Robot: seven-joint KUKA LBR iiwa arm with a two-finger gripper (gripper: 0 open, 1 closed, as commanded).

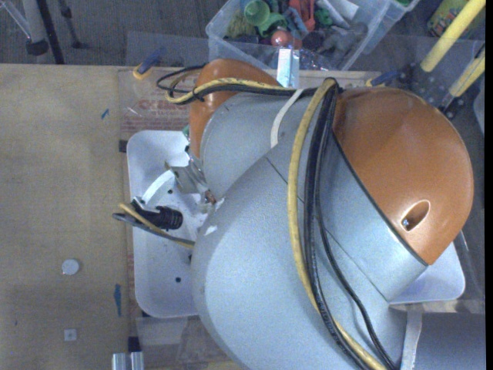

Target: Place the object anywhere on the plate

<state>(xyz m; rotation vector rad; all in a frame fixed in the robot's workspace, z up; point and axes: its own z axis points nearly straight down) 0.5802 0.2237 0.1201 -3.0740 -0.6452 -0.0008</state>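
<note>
While arm covers white bin, object, gripper hidden.

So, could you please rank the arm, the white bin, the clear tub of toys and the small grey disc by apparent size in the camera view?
1. Grey and orange robot arm, though it sits nearest the camera.
2. Clear plastic tub of colourful toys.
3. Shallow white bin, mostly covered by the arm, so its ranking is unsure.
4. Small grey disc.

A robotics lab is indicated by the grey and orange arm strung with yellow and black cables, the plywood bench bearing a white bin, and the clear tub of plastic toys kept behind the bench's far edge.
</note>
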